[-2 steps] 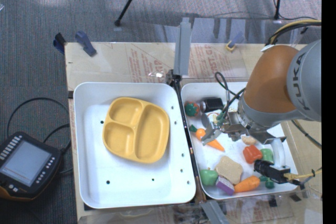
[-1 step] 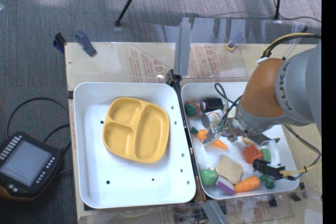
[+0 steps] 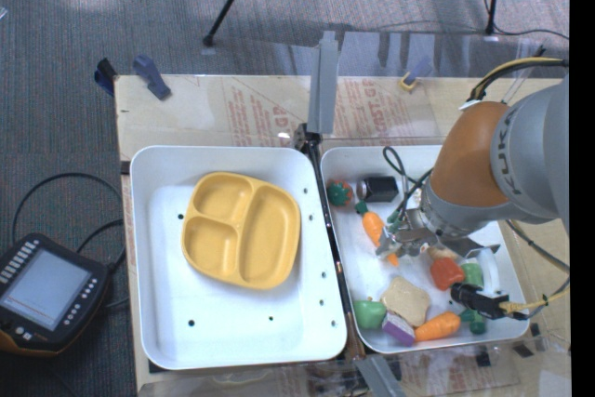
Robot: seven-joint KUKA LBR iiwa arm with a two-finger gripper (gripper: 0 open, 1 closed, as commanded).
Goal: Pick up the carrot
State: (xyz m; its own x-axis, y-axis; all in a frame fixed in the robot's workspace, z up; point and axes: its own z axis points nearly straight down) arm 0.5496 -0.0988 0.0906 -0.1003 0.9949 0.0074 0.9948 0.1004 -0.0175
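- The small orange toy carrot (image 3: 373, 227) with a green leafy top lies in the right-hand shallow white bin (image 3: 346, 279), in its far left part.
- Its long axis runs slantwise: the green top points far and left, and the orange tip points near and right, toward the gripper (image 3: 402, 242).
- The grey arm with its orange band (image 3: 469, 158) reaches in from the right, the gripper low over the bin and just beside the carrot's tip.
- I cannot tell how wide the pincer stands, nor whether it has hold of anything.
- A second orange carrot-shaped toy (image 3: 438, 326) lies at the bin's near edge, its long axis running left to right.
- A yellow three-compartment plastic plate (image 3: 243, 230) sits in the left-hand white bin (image 3: 158, 311).
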